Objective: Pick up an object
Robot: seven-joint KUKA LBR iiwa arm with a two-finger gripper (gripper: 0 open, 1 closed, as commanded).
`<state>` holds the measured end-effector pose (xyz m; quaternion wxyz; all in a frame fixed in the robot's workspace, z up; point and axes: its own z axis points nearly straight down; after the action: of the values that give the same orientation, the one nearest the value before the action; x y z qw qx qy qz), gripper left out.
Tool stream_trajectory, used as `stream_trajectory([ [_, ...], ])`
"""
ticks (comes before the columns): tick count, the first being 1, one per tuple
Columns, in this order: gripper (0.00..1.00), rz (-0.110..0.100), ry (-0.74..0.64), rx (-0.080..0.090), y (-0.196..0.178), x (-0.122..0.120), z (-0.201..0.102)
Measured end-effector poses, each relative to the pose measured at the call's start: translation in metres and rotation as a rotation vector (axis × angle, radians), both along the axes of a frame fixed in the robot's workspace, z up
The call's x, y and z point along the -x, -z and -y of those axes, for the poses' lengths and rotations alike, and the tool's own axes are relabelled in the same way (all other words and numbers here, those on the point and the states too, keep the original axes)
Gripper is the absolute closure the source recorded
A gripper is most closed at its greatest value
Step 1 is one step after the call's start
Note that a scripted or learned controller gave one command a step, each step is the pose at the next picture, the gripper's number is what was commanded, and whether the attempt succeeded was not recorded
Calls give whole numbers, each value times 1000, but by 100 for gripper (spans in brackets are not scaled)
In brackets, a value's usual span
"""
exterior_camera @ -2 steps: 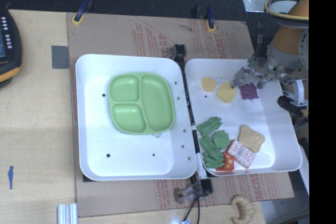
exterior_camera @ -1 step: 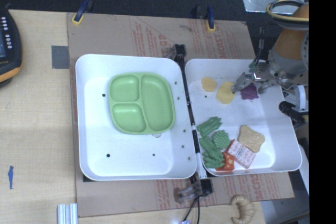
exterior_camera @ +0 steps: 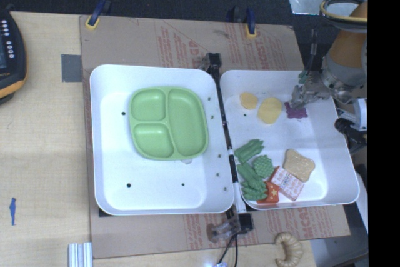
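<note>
Grey metal marks the tool (exterior_camera: pixel 302 97), which sits low over the far part of the right bin (exterior_camera: pixel 325 197), at the end of the arm (exterior_camera: pixel 345 47) with its orange band. Whether the tool is parted or closed cannot be told from this slanted view. A small purple object (exterior_camera: pixel 297 112) lies on the bin floor right at the tool's tip, apparently touching it; nothing shows it gripped.

Just to the left of the purple piece lie two pale yellow pieces, a larger one (exterior_camera: pixel 270 110) and a smaller round one (exterior_camera: pixel 249 100), close together. Nearer the camera in the same bin rest a tan bread-like slice (exterior_camera: pixel 299 164), a red and white packet (exterior_camera: pixel 286 184) touching it, and a cluster of green toy vegetables (exterior_camera: pixel 252 167) against the bin's left wall.

Beside it, the left bin (exterior_camera: pixel 112 191) holds a light green divided plate (exterior_camera: pixel 169 122), lying flat toward the far side. Both bins stand on a brown cardboard sheet (exterior_camera: pixel 187 40) on the wooden worktop (exterior_camera: pixel 37 153).
</note>
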<state>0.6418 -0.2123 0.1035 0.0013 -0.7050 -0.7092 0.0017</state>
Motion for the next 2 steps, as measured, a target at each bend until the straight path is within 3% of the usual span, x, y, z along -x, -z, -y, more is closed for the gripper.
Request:
stream_trajectory([
  [1, 0, -1, -1, 0, 0, 0, 0],
  [2, 100, 0, -2, 2, -11, 0, 1],
])
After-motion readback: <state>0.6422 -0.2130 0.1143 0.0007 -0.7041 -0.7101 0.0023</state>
